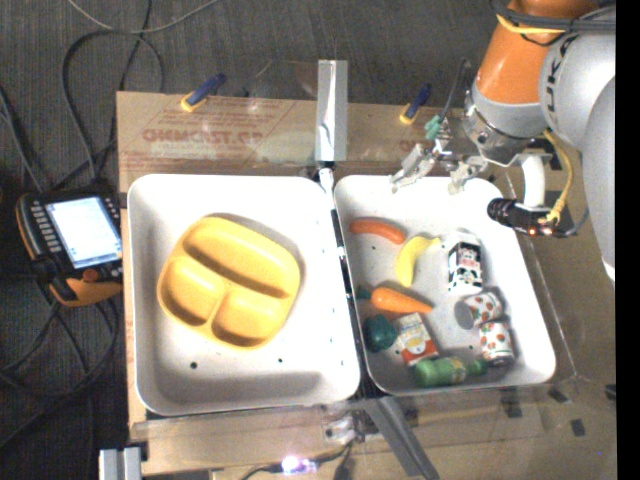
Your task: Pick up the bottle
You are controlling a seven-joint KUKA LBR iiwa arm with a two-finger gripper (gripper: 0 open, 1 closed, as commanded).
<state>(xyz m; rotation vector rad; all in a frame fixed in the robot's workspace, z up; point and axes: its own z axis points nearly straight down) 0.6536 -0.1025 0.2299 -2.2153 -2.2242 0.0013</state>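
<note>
Nearest the camera, the green bottle (446, 371) lies on its side against the front wall of the right bin (540, 358), beside a small carton (415, 337) and a spotted cup (495, 342). Behind them lie a carrot (400, 300), a banana (414, 257) and a sausage (378, 230). The left bin (140, 298) holds a yellow divided tray (230, 280). Farthest off, the gripper (437, 169) hangs over the right bin's back rim, fingers spread and holding nothing — the approach step, I judge. Next it must travel forward across the bin and descend over the bottle — a tight fit among neighbours.
</note>
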